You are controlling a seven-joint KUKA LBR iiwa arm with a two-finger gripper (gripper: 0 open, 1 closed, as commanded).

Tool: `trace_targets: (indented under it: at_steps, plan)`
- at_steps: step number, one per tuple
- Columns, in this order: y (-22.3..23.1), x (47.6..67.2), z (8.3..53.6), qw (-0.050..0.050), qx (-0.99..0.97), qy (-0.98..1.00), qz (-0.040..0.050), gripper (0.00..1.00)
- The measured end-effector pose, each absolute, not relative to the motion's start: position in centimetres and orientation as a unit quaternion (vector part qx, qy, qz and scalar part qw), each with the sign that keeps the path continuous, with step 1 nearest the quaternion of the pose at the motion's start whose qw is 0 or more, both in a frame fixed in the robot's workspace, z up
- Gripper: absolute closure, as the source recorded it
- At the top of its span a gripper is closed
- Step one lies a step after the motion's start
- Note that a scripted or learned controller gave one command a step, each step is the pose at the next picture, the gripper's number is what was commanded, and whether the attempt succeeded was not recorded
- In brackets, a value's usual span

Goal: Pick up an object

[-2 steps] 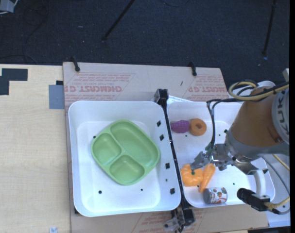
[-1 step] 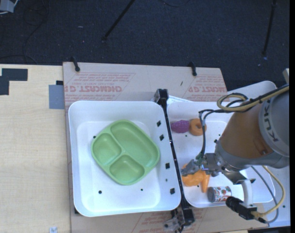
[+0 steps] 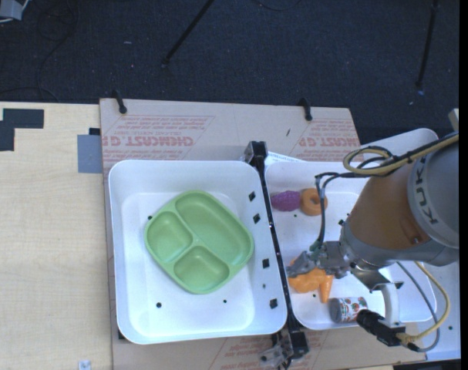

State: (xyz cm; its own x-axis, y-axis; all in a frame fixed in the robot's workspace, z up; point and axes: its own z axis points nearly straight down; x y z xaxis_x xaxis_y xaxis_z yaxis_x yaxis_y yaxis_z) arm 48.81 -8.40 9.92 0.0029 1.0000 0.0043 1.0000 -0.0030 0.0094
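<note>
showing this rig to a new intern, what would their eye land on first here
Most likely the green divided plate, lying alone in the middle of the left bin. Next, the bulky grey arm with its orange band, reaching in from the right over the right bin, where small things cluster: a purple toy and an orange ring at the far end, an orange piece and a small can nearer.

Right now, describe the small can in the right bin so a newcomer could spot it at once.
Start at the right bin, the one the grey and orange arm reaches into. Near its front edge, just below the orange toy, lies the small can on its side. It is the only cylinder there, with a dark end and a red and white label; its neighbours are soft-looking orange and purple pieces.
</note>
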Motion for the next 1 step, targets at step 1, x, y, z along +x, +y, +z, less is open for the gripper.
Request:
trace_targets:
  at_steps: [1]
  plan:
    - [-8.38,48.25,9.74,-0.002,0.71,0.704,-0.0012,1.0]
